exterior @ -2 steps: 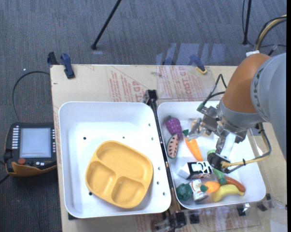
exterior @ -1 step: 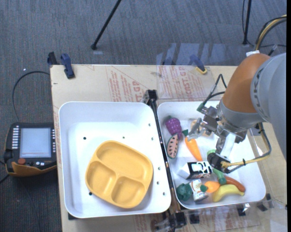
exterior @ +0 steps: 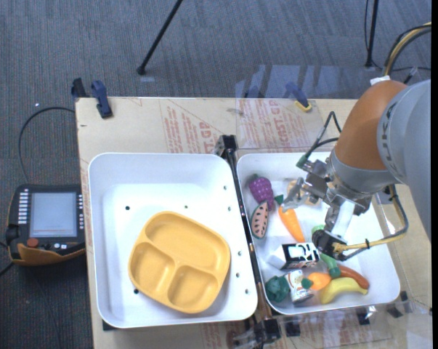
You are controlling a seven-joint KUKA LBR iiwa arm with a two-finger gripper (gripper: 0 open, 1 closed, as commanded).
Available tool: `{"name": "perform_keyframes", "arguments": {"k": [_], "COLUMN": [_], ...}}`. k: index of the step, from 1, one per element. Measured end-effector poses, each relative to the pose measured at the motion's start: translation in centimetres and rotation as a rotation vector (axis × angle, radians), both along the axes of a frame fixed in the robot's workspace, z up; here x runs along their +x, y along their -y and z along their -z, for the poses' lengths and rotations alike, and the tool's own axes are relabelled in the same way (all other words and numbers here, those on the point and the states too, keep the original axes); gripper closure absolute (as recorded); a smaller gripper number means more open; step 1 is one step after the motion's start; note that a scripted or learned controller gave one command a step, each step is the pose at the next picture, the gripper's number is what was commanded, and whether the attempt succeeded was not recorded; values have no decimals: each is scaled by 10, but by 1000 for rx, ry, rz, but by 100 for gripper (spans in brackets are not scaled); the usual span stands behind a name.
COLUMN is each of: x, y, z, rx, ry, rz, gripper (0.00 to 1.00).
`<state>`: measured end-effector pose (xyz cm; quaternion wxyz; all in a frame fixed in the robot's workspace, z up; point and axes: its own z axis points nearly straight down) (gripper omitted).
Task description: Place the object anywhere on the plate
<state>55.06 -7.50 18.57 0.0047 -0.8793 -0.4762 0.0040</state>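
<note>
The yellow plate (exterior: 179,262) with three compartments lies in the left bin (exterior: 113,187). My gripper (exterior: 317,208) hangs low over the middle of the right bin (exterior: 389,267), well to the right of the plate. An orange carrot (exterior: 291,222) lies just left of and below it. Purple grapes (exterior: 261,188) and a watermelon slice (exterior: 259,219) sit further left, by the divider. A black-and-white box (exterior: 300,253) rests in front of the gripper. The arm's wrist covers the bin's right part.
Toy food crowds the right bin's front edge: green broccoli (exterior: 278,288), a small carton (exterior: 300,286), an orange (exterior: 318,280), a banana (exterior: 342,289) and a red chili (exterior: 351,275). A pendant (exterior: 50,220) lies left of the bench.
</note>
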Motion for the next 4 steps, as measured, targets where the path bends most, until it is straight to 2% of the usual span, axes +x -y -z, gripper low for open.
{"name": "perform_keyframes", "arguments": {"k": [4], "x": [0], "y": [0], "z": [0], "rx": [0], "ry": [0], "rz": [0], "gripper": [0]}}
